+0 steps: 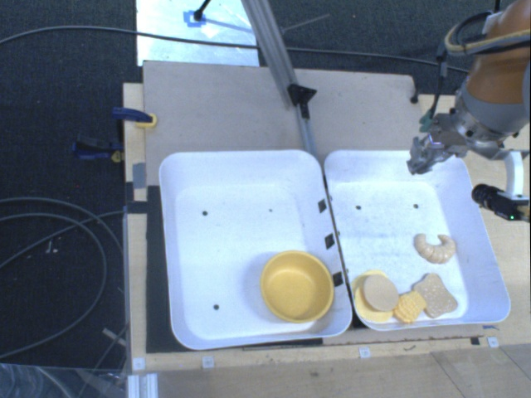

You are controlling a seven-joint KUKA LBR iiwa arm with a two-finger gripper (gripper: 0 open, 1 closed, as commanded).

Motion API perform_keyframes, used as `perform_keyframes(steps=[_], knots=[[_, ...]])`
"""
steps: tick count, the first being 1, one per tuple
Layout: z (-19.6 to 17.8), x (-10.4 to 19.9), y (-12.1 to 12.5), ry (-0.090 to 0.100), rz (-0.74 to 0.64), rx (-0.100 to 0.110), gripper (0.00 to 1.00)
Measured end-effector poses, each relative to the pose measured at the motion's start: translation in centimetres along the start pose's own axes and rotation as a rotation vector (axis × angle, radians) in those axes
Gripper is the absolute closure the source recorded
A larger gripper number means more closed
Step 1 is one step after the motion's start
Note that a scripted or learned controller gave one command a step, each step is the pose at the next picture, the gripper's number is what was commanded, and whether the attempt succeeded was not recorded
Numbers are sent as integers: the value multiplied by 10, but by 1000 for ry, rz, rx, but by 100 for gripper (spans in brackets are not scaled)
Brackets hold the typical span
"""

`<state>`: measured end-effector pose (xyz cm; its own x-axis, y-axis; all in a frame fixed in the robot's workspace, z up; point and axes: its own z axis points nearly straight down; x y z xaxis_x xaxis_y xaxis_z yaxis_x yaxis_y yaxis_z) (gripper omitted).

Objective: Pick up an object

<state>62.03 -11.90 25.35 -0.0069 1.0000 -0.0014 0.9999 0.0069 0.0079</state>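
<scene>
Two white bins sitting side by side on surface: left bin holding yellow bowl near front right corner; right bin holding croissant, round disc, waffle, toast. Tool hovering over right bin's back edge, well apart from food; finger state impossible to tell.

Cut off by the right edge: the arm above its orange band, upper links out of frame; too small and dark to read at the gripper, hence no telling whether the fingers stand apart or together. Partly covered: the yellow plate under the round tan piece; blurred past naming, the small yellow waffle-like piece beside it.
</scene>
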Motion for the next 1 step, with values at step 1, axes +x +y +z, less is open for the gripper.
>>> perform_keyframes(steps=[1], knots=[[14,48,-23,3,-2,9,100]])
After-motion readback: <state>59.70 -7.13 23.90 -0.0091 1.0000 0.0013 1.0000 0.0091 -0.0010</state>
